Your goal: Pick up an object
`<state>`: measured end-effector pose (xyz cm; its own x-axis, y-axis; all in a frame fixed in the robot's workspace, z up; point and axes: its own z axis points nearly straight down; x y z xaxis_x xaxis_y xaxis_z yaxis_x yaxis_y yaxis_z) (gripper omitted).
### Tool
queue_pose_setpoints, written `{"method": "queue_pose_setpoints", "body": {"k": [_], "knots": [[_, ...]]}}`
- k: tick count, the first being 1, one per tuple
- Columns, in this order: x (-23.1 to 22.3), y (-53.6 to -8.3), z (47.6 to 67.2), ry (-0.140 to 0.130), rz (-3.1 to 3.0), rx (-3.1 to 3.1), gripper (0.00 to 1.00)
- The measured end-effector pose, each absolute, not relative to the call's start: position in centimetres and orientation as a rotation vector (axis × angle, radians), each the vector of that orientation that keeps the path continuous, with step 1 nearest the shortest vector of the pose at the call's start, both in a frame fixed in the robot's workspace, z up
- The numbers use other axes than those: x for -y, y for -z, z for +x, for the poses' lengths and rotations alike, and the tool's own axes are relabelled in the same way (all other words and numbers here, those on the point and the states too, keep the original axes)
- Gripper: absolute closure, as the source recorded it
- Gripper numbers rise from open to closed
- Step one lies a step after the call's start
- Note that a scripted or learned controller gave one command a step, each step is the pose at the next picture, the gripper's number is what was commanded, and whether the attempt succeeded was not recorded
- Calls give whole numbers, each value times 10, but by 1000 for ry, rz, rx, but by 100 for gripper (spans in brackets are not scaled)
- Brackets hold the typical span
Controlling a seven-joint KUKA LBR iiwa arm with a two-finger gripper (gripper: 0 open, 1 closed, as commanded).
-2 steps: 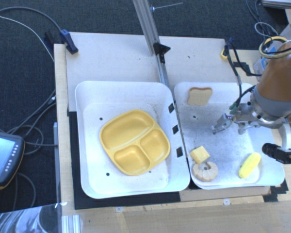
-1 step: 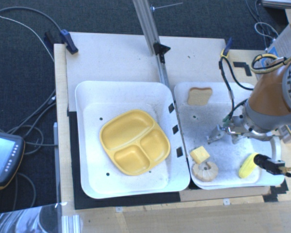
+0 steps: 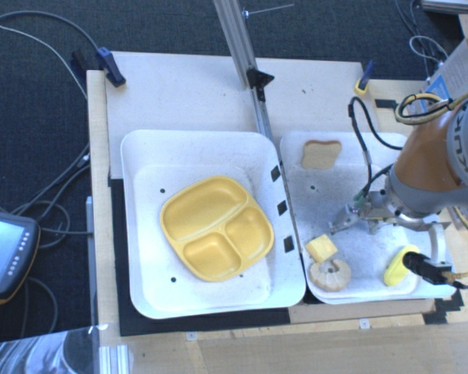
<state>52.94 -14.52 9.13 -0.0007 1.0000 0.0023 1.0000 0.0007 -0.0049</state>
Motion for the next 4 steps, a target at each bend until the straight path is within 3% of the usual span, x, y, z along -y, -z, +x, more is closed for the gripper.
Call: {"method": "queue_pose_setpoints", "body": {"k": [1, 4], "knots": [[145, -103, 531, 3, -2219, 2221, 100], [135, -226, 535, 5, -2222, 2228, 100]]}}
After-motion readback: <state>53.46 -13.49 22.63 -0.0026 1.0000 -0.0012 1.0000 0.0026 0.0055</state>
